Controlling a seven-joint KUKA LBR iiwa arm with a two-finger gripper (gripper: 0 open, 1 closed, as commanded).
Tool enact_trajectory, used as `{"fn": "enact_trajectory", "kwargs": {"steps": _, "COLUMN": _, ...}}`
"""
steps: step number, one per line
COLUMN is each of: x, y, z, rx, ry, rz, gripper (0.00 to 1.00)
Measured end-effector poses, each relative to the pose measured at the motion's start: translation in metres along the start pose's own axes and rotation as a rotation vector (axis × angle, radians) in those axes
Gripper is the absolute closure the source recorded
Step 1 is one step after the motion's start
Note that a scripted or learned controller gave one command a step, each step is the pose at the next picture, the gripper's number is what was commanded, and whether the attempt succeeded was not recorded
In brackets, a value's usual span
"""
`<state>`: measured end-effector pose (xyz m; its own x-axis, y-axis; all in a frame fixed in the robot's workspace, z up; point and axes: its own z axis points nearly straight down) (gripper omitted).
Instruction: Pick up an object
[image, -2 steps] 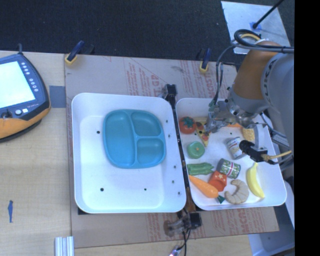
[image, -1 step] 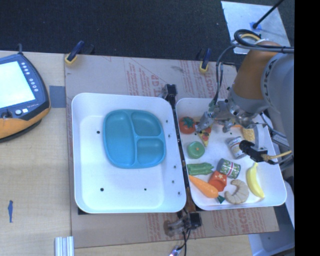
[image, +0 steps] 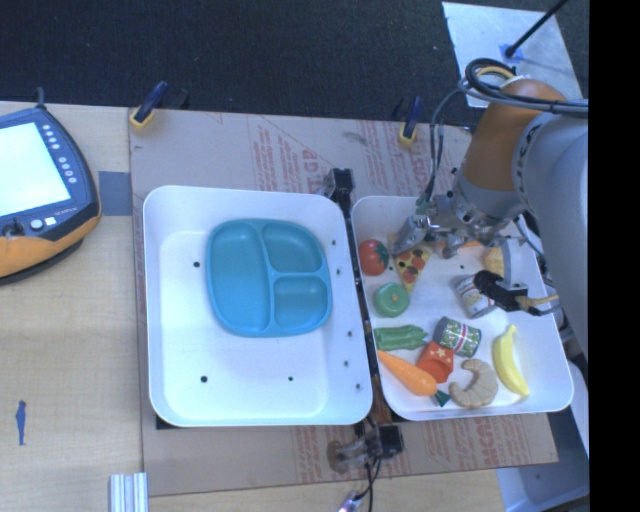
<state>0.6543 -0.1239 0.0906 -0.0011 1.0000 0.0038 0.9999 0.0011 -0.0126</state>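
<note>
The arm is reaching in over the right bin (image: 556, 398), and the gripper (image: 425, 237) is sitting low at that bin's far end, right above a small yellow-and-red toy (image: 409, 264). From here I cannot tell how it is set; nothing is visibly lifted in it. So the pick is looking not yet done. Everything on offer is lying in that bin: a tomato (image: 372, 256), a green round piece (image: 391, 298), a cucumber (image: 400, 337), a carrot (image: 407, 372), a can (image: 459, 336) and a banana (image: 511, 361). The left bin (image: 170, 390) is carrying a blue divided plate (image: 268, 276). Closing, gripping and lifting are all remaining.
</note>
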Motion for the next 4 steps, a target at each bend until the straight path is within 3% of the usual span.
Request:
{"fn": "enact_trajectory", "kwargs": {"steps": 1, "x": 0.000, "y": 0.001, "z": -0.012, "rx": -0.001, "ry": -0.001, "rz": -0.006, "gripper": 1.00}}
{"fn": "enact_trajectory", "kwargs": {"steps": 2, "x": 0.000, "y": 0.001, "z": -0.011, "rx": -0.001, "ry": -0.001, "rz": -0.007, "gripper": 0.00}}
{"fn": "enact_trajectory", "kwargs": {"steps": 3, "x": 0.000, "y": 0.001, "z": -0.022, "rx": 0.000, "ry": -0.002, "rz": -0.010, "gripper": 1.00}}
{"fn": "enact_trajectory", "kwargs": {"steps": 4, "x": 0.000, "y": 0.001, "z": -0.022, "rx": 0.001, "ry": -0.002, "rz": -0.011, "gripper": 0.00}}
